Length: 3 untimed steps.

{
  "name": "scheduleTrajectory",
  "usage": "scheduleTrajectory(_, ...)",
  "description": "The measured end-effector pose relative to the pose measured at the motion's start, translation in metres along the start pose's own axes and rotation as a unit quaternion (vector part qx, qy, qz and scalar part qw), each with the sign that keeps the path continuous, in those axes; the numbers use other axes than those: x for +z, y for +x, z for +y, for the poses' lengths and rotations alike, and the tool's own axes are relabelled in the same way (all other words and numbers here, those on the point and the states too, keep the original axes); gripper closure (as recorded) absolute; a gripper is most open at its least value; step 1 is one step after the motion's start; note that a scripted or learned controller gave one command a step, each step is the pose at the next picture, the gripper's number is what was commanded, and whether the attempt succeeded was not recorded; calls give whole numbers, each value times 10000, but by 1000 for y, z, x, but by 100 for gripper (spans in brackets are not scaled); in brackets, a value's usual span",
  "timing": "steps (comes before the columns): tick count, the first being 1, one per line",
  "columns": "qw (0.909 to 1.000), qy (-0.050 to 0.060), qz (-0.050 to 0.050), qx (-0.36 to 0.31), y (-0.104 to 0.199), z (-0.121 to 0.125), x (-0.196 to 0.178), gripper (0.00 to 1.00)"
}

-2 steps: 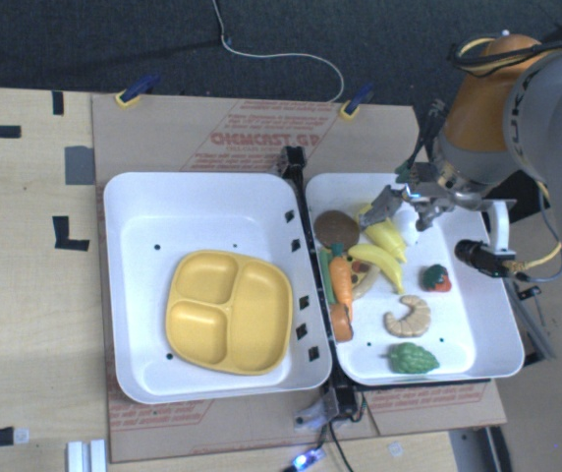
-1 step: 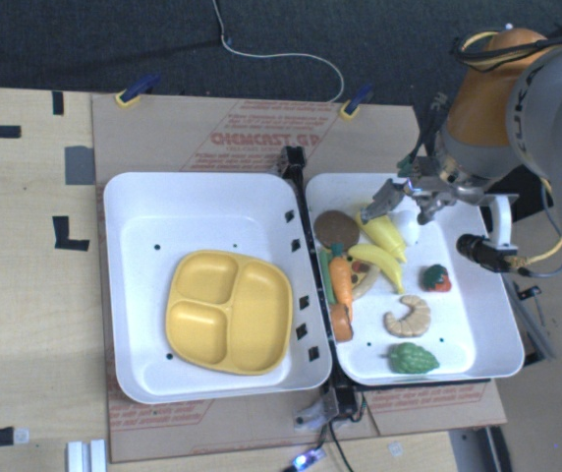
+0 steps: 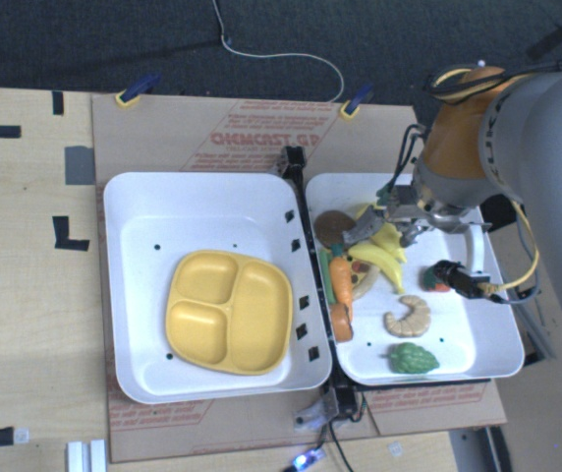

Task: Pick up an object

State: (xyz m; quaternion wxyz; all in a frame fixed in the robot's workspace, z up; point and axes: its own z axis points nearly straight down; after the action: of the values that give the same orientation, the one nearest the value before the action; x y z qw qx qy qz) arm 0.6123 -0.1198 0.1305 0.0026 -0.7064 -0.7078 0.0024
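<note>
The right bin (image 3: 487, 357) holds several toy foods. A yellow banana (image 3: 383, 256) lies near its middle, with an orange carrot (image 3: 341, 281) to its left along the bin wall and a brown round piece (image 3: 333, 226) at the upper left. A tan croissant (image 3: 410, 316) and a green leafy piece (image 3: 414, 358) lie toward the front. My gripper (image 3: 387, 230) hangs low over the banana's upper end. Its grey fingers (image 3: 363, 230) are spread apart, open, and nothing is lifted between them.
The left bin (image 3: 134, 205) holds a yellow divided plate (image 3: 230, 311). The divider between the bins (image 3: 310, 264) runs just left of the carrot. A small red piece (image 3: 439, 283) lies by the arm's black cable at the right bin's right side.
</note>
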Motion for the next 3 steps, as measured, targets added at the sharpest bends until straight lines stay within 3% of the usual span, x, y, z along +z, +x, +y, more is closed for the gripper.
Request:
scheduleTrajectory(1, 9999, -124, -47, 10, -4, 6, 25, 0)
scheduleTrajectory(2, 10000, -84, -36, 4, -3, 4, 18, 100)
scheduleTrajectory(3, 10000, -50, -2, 1, 2, -1, -43, 100)
